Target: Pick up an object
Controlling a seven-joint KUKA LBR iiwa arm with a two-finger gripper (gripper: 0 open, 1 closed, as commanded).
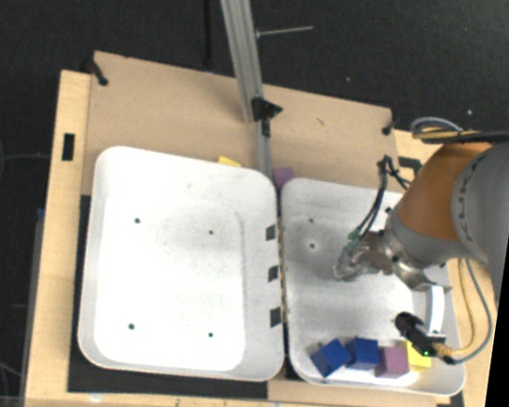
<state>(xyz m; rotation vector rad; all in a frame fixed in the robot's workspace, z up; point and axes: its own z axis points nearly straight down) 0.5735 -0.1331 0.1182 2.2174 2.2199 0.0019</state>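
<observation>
In the right bin, my gripper hangs low over the bare middle of the floor, pointing left. Nothing shows between its fingers. Along the bin's near edge lie two blue blocks, then a purple block and a yellow block to their right. They sit well below and to the right of the gripper, apart from it.
The left bin stands beside the right one. A grey metal pole slants down to the gap between the bins. Small yellow and purple pieces rest behind the bins' far rims. Cables trail off the wrist at right.
</observation>
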